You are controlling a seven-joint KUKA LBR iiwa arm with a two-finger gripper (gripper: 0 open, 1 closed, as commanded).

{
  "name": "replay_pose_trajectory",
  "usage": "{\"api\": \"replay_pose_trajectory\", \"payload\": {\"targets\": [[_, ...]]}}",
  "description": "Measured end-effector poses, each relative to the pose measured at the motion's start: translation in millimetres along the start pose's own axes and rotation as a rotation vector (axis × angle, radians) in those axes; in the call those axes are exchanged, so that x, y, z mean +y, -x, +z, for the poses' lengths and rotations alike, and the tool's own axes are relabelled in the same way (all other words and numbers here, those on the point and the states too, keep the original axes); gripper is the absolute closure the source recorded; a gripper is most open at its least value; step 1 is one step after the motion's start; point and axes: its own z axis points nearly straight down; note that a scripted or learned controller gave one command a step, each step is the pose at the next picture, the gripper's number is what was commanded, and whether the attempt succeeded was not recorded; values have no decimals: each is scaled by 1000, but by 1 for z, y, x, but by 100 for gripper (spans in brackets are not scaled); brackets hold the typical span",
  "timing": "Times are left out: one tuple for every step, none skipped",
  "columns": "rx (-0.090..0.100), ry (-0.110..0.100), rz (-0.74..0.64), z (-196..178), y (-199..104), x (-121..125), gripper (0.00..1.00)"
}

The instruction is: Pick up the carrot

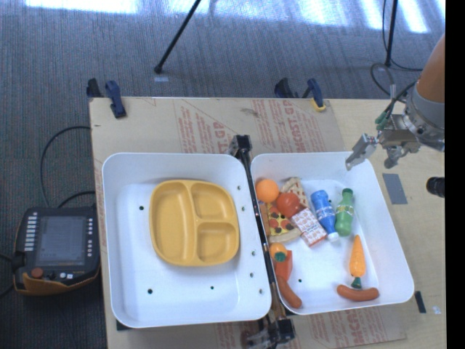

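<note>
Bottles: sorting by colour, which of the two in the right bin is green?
The green bottle, right of the blue bottle, nearer the bin's right wall.

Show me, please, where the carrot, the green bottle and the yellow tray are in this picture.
carrot (356, 257): camera view, middle of its orange body.
green bottle (344, 214): camera view, on its labelled body.
yellow tray (168, 208): camera view, floor of its large left compartment.

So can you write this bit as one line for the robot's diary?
tool: above right bin's far corner, holding nothing | carrot: lying in right bin
</note>
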Motion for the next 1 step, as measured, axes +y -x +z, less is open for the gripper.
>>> {"api": "replay_pose_trajectory", "payload": {"targets": [[1,0,-369,-19,19,-130,0]]}}
